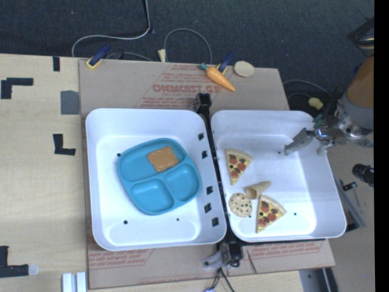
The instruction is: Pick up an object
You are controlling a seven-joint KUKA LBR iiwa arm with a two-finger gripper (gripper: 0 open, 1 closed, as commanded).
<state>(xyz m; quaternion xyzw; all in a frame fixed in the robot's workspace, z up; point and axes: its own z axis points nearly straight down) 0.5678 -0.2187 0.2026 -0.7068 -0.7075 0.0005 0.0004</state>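
The right bin (304, 224) holds two pizza slices, one (237, 164) near its left wall and one (268, 212) near the front. A round cookie (240, 205) and a small tan wedge (259, 189) lie between them. My gripper (307, 145) hovers over the bin's back right corner, apart from all of these. Its fingers (296, 143) are spread open with nothing between them. In the left bin (103, 224) a blue divided plate (159, 184) carries a brown toast piece (163, 158).
Outside the bins, on the cardboard at the back, lie a toy carrot (219, 78) and a pale round piece (244, 69). Cables run along the dark floor behind. The bins' shared wall (208, 163) divides them.
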